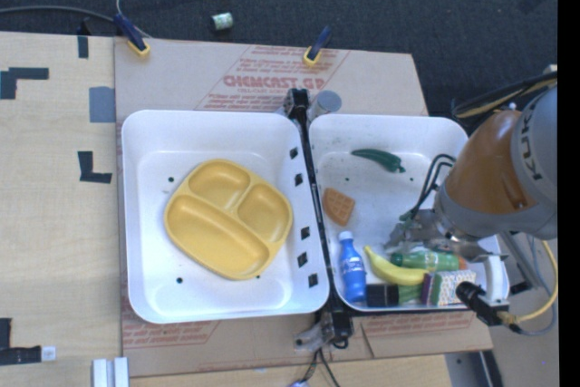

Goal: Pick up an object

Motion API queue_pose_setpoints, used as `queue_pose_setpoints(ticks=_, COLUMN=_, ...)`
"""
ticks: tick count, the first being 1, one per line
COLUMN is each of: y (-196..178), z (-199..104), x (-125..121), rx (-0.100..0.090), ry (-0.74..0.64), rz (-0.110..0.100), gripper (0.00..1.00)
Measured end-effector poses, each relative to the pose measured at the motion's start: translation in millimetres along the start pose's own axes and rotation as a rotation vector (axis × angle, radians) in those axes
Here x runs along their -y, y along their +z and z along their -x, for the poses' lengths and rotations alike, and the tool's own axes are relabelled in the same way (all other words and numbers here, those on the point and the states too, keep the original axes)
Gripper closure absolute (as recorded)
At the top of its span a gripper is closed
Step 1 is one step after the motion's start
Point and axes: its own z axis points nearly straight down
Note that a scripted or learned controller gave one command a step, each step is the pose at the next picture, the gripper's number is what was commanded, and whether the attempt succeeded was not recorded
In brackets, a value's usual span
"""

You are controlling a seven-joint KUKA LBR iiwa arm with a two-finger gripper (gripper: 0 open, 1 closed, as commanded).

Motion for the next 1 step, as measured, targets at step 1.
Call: queue_pose_setpoints(ticks=1, y=-95.9, z=-85.9, x=1.2, rx=-0.002, ry=-0.003, rz=-0.005, gripper=1.00)
